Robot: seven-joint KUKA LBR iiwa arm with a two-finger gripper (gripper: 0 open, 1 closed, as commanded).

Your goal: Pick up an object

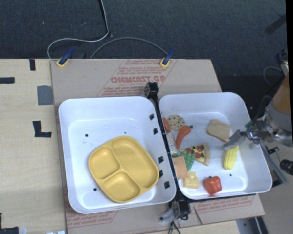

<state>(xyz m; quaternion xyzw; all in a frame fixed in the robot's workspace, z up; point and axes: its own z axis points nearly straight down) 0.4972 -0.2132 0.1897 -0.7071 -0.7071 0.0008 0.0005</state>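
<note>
Camera view: tool (234, 140), grip state unclear, hangs just above corn (230, 157).

A robotics lab: two white bins (69, 142) sit on a cardboard sheet (134, 75) clamped at twelve o'clock, cables (102, 23) trail over dark carpet, and toy food (197, 155) fills the bin at three o'clock.

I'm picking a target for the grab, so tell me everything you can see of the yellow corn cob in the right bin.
The corn is a small yellow cob, toy-like and glossy as plastic would look. It lies flat on the right bin's floor near the right wall, its long axis nearly up-down in the view, top tilted slightly right. The pincer sits at its upper end; contact is unclear. Bread lies above-left, a red pepper below-left.
</note>
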